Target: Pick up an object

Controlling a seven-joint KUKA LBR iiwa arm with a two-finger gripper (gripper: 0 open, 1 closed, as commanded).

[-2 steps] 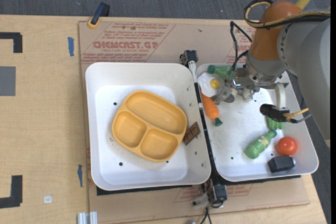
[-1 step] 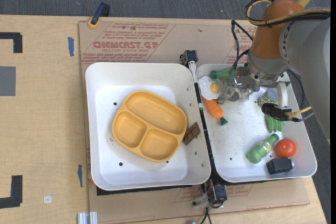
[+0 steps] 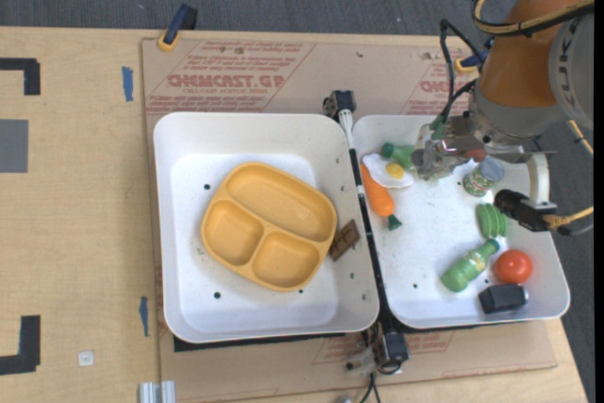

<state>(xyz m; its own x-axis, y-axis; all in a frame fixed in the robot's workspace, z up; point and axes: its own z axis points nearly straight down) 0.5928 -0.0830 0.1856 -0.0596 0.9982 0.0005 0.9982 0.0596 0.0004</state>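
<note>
Camera view from above: we are seeing the left bin holding a yellow divided plate, with a small brown piece lying just beside the plate's right edge. Moving right, we are looking at the right bin, where a fried-egg toy is lying at the far left corner, a green piece is sitting just beyond it, and a carrot is lying near the dividing wall. Nearer to us, a green bottle is resting tilted, with a red tomato just beside it and a black block at the near right corner. A green ribbed item is lying further right. The arm is reaching in from the right, its orange band sitting above the wrist, and the gripper is pointing down over the far part of the right bin, close to the fried-egg toy. We cannot tell how the jaws are standing.
</note>
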